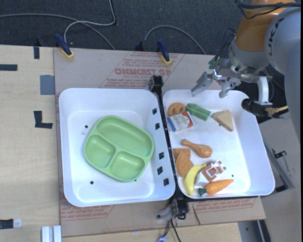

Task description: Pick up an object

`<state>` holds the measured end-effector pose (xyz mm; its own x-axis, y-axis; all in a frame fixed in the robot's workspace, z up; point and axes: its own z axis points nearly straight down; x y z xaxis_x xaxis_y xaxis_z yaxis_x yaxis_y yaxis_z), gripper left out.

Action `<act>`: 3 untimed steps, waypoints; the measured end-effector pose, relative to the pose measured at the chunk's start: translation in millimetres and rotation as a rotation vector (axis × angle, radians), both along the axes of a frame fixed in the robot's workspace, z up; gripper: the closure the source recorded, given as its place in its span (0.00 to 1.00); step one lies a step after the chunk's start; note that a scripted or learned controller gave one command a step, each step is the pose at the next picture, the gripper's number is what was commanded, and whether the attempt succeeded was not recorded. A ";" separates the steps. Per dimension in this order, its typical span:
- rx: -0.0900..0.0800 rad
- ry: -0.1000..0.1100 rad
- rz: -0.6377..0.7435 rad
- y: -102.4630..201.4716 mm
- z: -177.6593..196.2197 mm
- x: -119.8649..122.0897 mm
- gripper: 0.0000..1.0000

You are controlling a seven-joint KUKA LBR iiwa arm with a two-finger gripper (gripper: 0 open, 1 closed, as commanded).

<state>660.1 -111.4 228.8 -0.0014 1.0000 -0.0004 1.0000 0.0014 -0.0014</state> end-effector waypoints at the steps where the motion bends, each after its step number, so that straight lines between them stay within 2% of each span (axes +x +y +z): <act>1: -0.002 -0.009 0.002 9.8 -130.9 9.8 0.00; 2: -0.006 -0.024 0.002 10.2 -135.7 -8.1 0.00; 3: -0.003 -0.008 -0.001 16.3 -140.8 10.1 0.00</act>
